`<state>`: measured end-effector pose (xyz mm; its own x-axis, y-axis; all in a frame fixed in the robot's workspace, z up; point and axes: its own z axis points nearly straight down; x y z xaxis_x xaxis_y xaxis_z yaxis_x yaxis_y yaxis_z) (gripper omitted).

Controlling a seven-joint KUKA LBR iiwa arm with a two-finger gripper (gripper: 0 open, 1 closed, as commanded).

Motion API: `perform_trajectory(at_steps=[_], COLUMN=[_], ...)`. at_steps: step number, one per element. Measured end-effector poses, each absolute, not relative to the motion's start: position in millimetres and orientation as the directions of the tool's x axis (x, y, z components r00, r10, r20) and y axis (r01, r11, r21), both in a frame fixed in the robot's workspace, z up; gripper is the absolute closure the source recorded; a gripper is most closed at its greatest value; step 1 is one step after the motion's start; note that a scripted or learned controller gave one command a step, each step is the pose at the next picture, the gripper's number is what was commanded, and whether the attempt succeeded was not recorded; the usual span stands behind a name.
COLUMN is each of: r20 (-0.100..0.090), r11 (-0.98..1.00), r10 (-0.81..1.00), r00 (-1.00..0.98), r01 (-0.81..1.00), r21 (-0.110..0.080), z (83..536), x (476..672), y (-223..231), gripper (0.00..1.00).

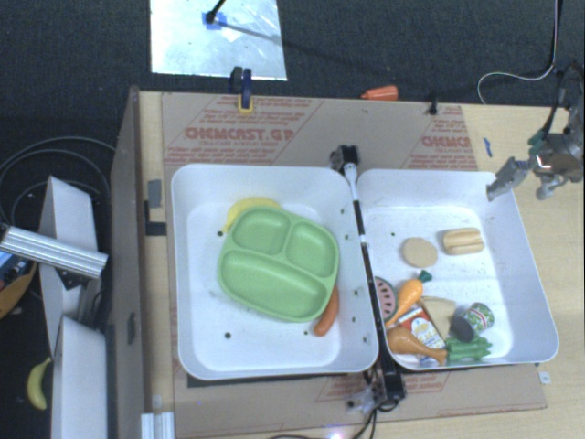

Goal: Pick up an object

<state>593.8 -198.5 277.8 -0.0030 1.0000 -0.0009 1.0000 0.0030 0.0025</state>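
The right bin (512, 245) holds several toy foods: a tan bun (462, 240), a round beige cookie (420, 251), an orange carrot (409, 295), a chicken drumstick (411, 341) and a small green can (475, 318). In the left bin (196, 245) a green divided tray (279, 263) lies over a yellow item (245, 208). An orange sausage (327, 315) rests at the tray's lower right corner. My gripper (526, 183) hangs above the right bin's far right corner. It is open and nothing sits between its fingers. It is well up and right of the bun.
The bins sit on a brown cardboard sheet (302, 131). A black and yellow clamp (242, 88) and an orange item (380, 92) lie at its far edge. A clip (346, 159) stands where the bins meet. The right bin's far half is bare white.
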Motion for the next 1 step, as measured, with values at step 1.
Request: perform_trajectory(at_steps=[1], r20=[0.003], r11=[0.002], r10=[1.000], r00=[-0.002], r01=[1.000], r21=[-0.011], z=[97.0], x=[581.6], y=[-176.2], gripper=[0.00])
